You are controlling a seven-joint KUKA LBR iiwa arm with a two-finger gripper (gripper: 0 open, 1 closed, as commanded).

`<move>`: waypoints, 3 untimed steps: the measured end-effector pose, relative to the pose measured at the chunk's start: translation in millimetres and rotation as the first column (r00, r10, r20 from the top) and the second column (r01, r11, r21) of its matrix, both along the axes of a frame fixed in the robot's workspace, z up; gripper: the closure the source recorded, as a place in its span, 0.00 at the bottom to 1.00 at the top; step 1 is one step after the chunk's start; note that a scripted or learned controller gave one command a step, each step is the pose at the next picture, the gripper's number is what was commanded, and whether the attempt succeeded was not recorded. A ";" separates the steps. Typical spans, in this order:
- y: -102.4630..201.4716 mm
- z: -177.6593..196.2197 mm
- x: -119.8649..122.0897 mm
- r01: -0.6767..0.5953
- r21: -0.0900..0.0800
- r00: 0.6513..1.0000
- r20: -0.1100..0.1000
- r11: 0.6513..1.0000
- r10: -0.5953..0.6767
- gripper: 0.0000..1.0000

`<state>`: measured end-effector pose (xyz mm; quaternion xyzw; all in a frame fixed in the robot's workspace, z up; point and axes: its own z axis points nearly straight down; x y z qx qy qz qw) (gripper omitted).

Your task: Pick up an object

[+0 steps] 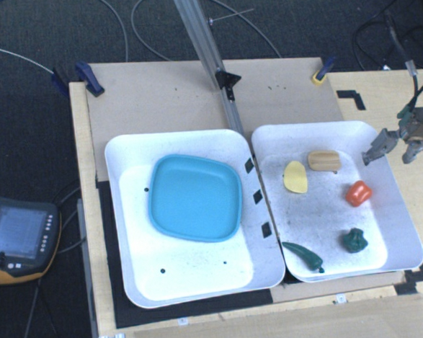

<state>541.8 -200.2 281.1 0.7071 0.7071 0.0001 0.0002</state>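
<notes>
White bins: two shallow trays side by side on the bench; left bin [127, 206] carries a blue square plate [196, 197]; right bin [395, 209] carries the loose items.
Camera view, gripper: gripper [398, 148] hangs at the right bin's far right rim; two fingers spread wide, nothing between them.
Candidate objects: red pepper-like piece [358, 193], nearest the gripper; tan bread-like block [324, 161]; yellow flat piece [295, 177] just beside the block; dark green lump [354, 240]; green chilli-like piece [304, 256] at the near rim.
Handling judgement: all look like small toy foods, probably light, stiff and smooth, so prone to slipping.
Grip point: the red piece stands apart from its neighbours; closing across its rounded middle looks safest.
Risk: the yellow piece lies flat and offers little edge.
</notes>
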 end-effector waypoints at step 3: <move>5.2 -147.9 2.5 0.000 0.001 1.000 -0.004 1.000 0.000 0.00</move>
